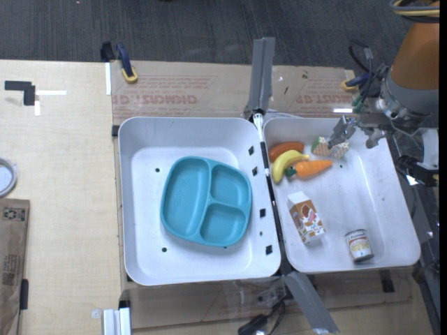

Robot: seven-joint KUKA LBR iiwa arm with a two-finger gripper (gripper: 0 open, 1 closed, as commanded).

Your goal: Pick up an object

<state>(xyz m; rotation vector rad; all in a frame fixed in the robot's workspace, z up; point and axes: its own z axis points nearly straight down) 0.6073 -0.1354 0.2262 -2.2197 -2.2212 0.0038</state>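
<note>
The right bin [391,187] holds a yellow banana [283,165], an orange carrot [314,167], a red-orange piece [286,148], a small pale speckled item [325,147], a small carton [306,218] lying flat and a small can [359,246]. My gripper [341,135] hangs low over the bin's far part, right beside the pale speckled item and just above the carrot's tip. Whether it touches that item is unclear from this angle. The grey arm with its orange band [418,47] comes in from the upper right.
The left bin [133,187] bears a blue divided plate [206,201]. A grey divider post [261,68] stands between the bins at the back. Clamps [126,63] sit on the cardboard behind. A tape roll [4,179] lies far left.
</note>
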